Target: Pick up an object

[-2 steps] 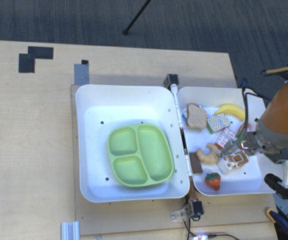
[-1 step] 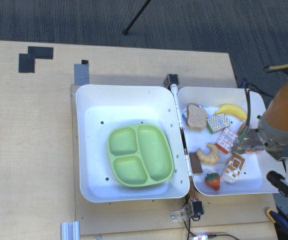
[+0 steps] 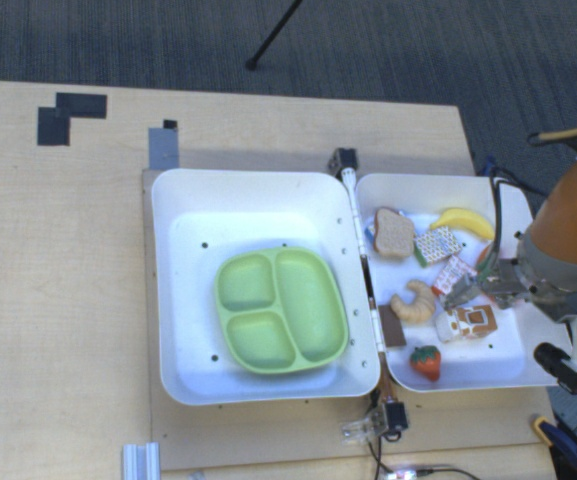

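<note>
While I hang low over the right bin [image 3: 508,373], my gripper [image 3: 468,290] sits among crowded toy food, and whether it is spread or pressed together I cannot tell. Crowding is the risk: closing here could catch two things at once, or nudge one aside and leave me with nothing. A croissant [image 3: 415,303] lies just left of my tip, a printed packet [image 3: 471,322] just below it, a strawberry [image 3: 427,361] lower left, bread [image 3: 394,233] and a banana [image 3: 468,222] above. The green plate [image 3: 280,311] is well apart, left.
</note>
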`<state>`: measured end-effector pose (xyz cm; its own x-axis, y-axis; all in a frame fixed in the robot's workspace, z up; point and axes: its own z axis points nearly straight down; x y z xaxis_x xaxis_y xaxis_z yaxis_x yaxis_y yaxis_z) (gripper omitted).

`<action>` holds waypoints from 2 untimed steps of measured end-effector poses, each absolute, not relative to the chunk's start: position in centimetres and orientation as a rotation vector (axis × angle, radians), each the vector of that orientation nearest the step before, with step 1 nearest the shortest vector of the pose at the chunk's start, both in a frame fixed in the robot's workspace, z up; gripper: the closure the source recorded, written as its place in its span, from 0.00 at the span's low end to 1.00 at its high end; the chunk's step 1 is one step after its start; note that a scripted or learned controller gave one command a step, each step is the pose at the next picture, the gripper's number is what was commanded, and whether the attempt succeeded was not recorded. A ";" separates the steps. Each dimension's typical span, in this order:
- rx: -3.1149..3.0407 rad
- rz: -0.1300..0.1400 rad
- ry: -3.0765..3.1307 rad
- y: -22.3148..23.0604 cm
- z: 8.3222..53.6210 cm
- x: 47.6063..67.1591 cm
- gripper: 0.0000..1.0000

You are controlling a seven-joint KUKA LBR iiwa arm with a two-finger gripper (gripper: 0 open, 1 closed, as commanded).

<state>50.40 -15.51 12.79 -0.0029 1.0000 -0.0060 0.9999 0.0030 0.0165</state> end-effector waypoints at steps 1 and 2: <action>2.214 0.007 2.221 -10.5 8.7 48.9 0.00; 2.209 0.013 2.220 -10.4 9.8 49.1 1.00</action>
<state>49.10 -10.44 9.79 -0.0047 1.0000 -0.0010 0.9999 0.0047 0.0127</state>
